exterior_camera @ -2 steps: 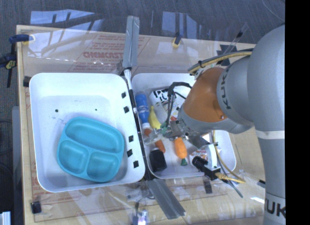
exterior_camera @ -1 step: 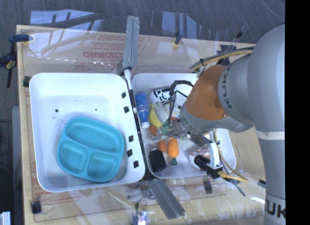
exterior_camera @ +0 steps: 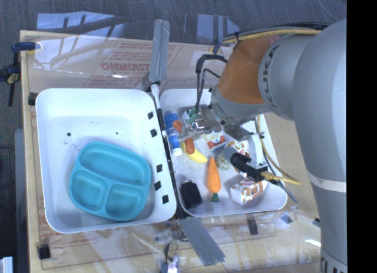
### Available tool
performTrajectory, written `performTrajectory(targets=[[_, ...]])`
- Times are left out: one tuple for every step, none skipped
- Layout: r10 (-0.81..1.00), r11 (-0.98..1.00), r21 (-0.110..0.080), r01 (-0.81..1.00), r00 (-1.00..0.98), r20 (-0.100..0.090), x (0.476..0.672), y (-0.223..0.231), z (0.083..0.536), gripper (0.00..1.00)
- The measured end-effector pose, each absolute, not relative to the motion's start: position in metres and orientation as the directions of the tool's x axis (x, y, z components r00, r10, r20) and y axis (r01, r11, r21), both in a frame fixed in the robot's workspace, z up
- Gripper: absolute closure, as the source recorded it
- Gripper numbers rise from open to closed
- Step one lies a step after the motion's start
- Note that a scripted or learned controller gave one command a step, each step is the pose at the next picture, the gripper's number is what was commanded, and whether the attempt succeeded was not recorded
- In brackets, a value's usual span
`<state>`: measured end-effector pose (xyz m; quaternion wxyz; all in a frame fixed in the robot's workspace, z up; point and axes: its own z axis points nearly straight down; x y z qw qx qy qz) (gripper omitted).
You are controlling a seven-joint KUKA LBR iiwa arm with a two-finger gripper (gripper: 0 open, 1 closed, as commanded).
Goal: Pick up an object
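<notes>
Your hand (exterior_camera: 197,126) hangs low over the cluttered right bin (exterior_camera: 268,206), presumably seeking a pick, toy carrot (exterior_camera: 213,176) just below it; its grip state I cannot tell.

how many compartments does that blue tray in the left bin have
3. The blue tray shows one long compartment across its far side and two smaller ones side by side along its near edge.
</notes>
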<state>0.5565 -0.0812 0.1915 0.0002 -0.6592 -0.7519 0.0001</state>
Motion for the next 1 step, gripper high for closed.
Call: performTrajectory(targets=[[0.999, -0.034, -0.005, 0.999, 0.034, 0.000, 0.5269, -0.1167, 0.0923, 1.00]])
